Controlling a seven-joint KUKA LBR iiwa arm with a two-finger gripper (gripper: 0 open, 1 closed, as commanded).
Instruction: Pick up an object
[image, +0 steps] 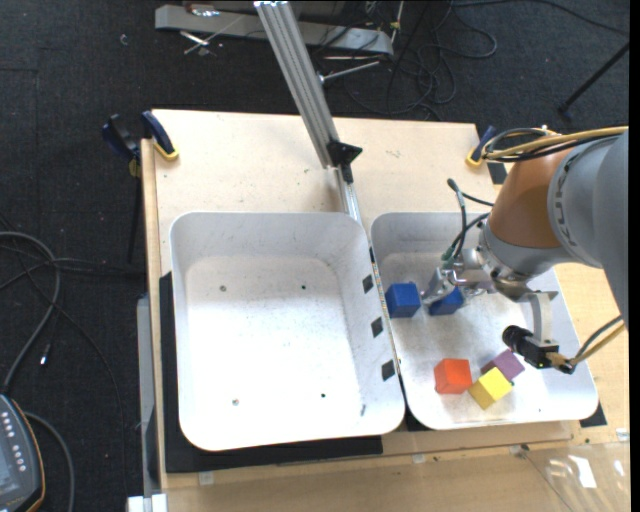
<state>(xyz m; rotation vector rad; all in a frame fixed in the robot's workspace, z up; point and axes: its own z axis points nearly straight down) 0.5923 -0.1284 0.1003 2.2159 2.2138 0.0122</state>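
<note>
We see our gripper (445, 290) low in the right bin (420, 232), right on top of a small blue block (447, 301). The block peeks out under the metal tip and looks tucked in there. But we cannot tell how wide the gripper is, or if the block is really in its hold.

Just to the left of the gripper sits another blue block (403, 299), very near. Down below it, toward the front of the bin, are an orange block (453, 376), a yellow block (491, 388) and a purple block (510, 363). The yellow and purple ones touch each other. The left bin (200, 240) lies far off to the left, past the wall.

We think the step now is to grab the block under the gripper. To do it well, we should squeeze it in the middle, not at a corner. We should keep clear of the near blue block, so it does not get bumped. Then we should lift slowly and straight up.
</note>
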